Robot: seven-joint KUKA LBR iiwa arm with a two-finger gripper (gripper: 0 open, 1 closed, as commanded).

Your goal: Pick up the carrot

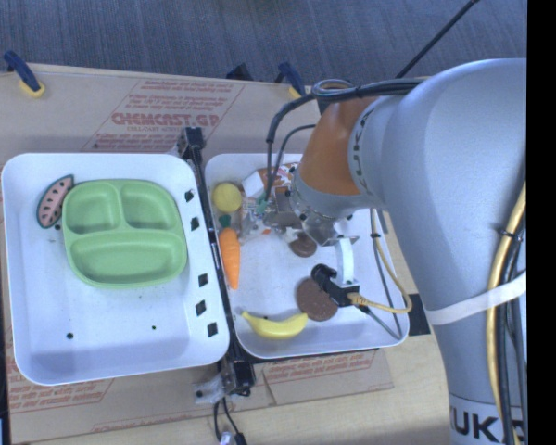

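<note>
In the right bin (259, 343), the carrot (230, 257) lies by the left wall, free. The gripper (276, 213) hovers nearby, likely lining up; its grip state can't be told.

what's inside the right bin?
In the right bin: carrot by the left wall, yellow ball above it, banana at the bottom edge, two brown discs. The arm covers the bin's upper right, so anything there is hidden.
</note>
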